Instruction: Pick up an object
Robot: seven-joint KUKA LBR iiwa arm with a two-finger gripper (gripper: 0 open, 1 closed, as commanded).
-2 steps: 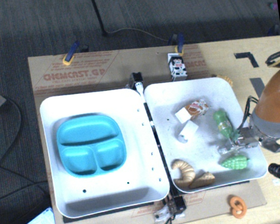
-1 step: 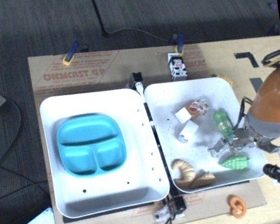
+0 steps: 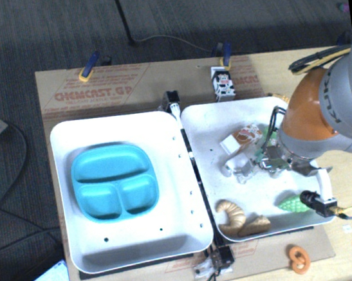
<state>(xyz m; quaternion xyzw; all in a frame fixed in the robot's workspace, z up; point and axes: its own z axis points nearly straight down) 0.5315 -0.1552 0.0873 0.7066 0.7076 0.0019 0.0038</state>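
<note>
Object: clear crumpled item (image 3: 240, 168), right bin (image 3: 203, 126) centre, beside gripper (image 3: 261, 161). Finger state: cannot tell. Handling: centre over it, descend squarely, avoid neighbouring white block (image 3: 229, 143).

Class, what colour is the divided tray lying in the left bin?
Light blue: the divided tray shows clearly in the camera view.

You are looking at an arm (image 3: 346, 103) showing a rounded grey shell with a broad orange band (image 3: 305, 112) wrapping its lower part, and dark lettering is running along the grey casing. Below the band, a grey wrist section is leading into the metallic claw (image 3: 257, 161), with a thin green-and-black cable looping beside it. A yellow cable is trailing near the arm's base.
</note>
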